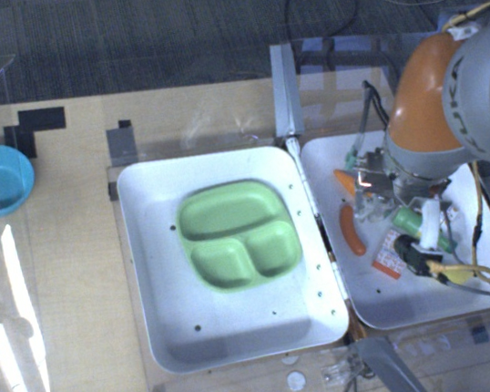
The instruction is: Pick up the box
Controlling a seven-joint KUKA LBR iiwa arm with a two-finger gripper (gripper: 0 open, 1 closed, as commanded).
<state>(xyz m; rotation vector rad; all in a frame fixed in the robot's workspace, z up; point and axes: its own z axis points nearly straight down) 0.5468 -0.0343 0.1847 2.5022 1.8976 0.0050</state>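
Pale bench (71, 264) carries 2 white bins; the left bin (172, 345) holds a green tray (237, 233). Box (386, 261) lies flat in the right bin (374, 310), an orange stick (352, 231) just beside it at 10 o'clock. Gripper (376, 195) hangs low at the box's 12 o'clock; whether it is spread or closed cannot be told. Recommended: shift toward 6 o'clock, centre over the box, descend square, clear of the stick.
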